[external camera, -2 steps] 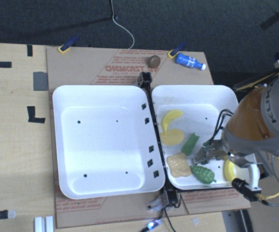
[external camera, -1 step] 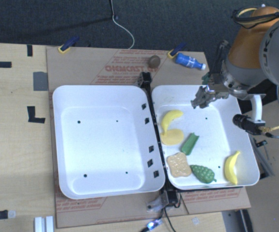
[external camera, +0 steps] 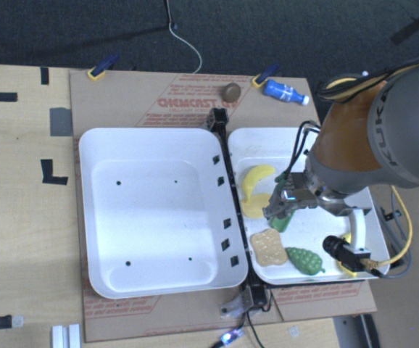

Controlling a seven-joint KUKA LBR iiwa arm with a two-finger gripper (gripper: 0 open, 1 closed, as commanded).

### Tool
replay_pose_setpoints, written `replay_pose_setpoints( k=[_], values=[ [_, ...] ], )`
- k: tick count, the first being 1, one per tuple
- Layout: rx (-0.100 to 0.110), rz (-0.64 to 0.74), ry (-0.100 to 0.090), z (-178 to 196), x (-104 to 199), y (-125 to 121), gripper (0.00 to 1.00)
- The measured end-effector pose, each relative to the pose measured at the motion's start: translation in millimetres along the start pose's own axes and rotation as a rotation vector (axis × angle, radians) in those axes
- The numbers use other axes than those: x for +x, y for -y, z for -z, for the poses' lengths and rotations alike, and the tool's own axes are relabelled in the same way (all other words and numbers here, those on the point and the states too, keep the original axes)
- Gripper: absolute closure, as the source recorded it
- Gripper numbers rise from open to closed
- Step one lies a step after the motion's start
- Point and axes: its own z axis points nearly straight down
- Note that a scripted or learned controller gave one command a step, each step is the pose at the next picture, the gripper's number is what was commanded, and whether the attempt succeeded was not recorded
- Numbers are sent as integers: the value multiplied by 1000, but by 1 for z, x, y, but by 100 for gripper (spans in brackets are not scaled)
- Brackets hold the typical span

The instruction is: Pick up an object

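the bench (external camera: 21,194) is being seen from above, with a brown board lying on it. two white bins are sitting side by side on the board. the left bin (external camera: 151,209) is being left alone by the arm. the right bin (external camera: 264,140) is being reached into by the big grey and orange arm (external camera: 362,136), which is coming in from the right side.

inside the right bin, a few small things are lying. a yellow banana (external camera: 255,188) is lying near the wall between the bins, with its long side running up and down the bin. a tan cracker (external camera: 268,247) is lying below it, near the bottom edge. a bumpy green toy (external camera: 304,259) is lying just beside the cracker, on its right.

the gripper (external camera: 280,210) is being held low over the bin, just to the right of the banana's lower end. a small dark green thing (external camera: 280,222) is being seen right under the tips, just below them and above the cracker. it cannot be told if the jaws are spread or pressed together, because the tips are too small and dark here. it cannot be told if the green thing is being pinched or is only lying under them.

a blue bottle (external camera: 285,91) is lying outside the bins, at the top of the board.
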Motion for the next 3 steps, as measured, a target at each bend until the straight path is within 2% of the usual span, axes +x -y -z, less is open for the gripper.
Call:
replay_pose_setpoints(
  k=[1, 2, 3],
  values=[
    [-11, 6, 1, 38, 62, 20, 100],
    [-13, 11, 1, 61, 173, 5, 100],
    [-29, 6, -2, 225, 219, -21, 100]
  ],
)
